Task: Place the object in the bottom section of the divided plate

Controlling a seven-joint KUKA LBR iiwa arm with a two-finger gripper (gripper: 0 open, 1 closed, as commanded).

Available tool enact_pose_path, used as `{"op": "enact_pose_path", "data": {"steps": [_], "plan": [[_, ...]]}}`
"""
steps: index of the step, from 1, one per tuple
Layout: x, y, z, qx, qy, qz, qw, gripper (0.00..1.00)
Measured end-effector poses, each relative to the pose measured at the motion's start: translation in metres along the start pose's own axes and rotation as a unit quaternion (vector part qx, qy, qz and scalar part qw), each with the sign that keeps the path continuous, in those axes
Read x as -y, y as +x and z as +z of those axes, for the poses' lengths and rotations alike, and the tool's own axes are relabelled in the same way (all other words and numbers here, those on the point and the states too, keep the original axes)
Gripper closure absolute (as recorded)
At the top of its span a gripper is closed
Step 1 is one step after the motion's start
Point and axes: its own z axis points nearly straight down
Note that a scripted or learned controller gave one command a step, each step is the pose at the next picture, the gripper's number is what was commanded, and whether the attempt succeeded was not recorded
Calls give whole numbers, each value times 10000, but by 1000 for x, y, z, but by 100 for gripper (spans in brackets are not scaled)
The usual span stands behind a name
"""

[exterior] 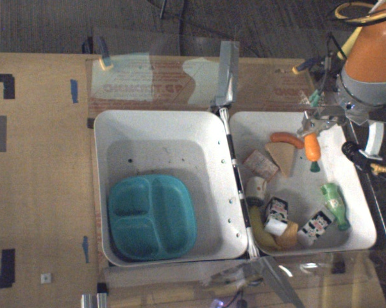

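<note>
Here, carrot (312, 147) upright, tip down, between the gripper (313, 133) fingers' clamp.

Scene is dimly and unevenly lit, with a cool cast. The left bin (159, 127) floor is shaded grey, while its rims are brightly lit. Glare is seen on the clear panel (154, 76) behind the bins. The teal plate (151, 217) is rendered soft, and fine detail is lost to blur and grain. The floor along the top edge is left nearly black.
</note>
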Motion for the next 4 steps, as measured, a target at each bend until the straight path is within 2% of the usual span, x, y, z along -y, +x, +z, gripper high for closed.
{"op": "enact_pose_path", "data": {"steps": [1,2,3,4], "plan": [[33,52,-17,-9,12,-474,9989,100],[-48,107,16,2,-9,-864,9963,100],[3,183,35,-2,14,-1758,9844,100],[58,251,18,5,12,-1886,9821,100]]}}
